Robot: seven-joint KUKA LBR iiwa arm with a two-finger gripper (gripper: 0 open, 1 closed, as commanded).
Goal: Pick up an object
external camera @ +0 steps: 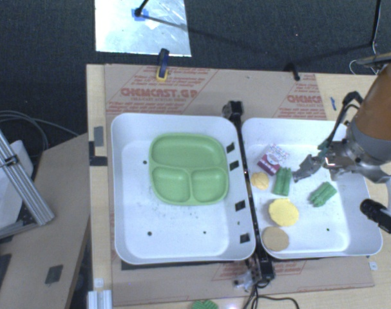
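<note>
The right bin [356, 237] holds several small toy foods. A purple and white packet [273, 158] lies near its left wall, with a small yellow piece [260, 181] and a green stick [283, 181] just below it. Further down lie a yellow disc [283, 212] and a tan round cookie [275, 239]. A ridged green piece [322, 194] sits toward the bin's middle. My gripper [304, 171] hangs over the bin, between the green stick and the ridged green piece, just right of the stick. I see nothing held in it.
The left bin [127, 237] holds a green divided plate [189, 168]. A black divider with clips [240, 172] runs between the bins. The arm's body [379, 127] covers the right bin's far right corner.
</note>
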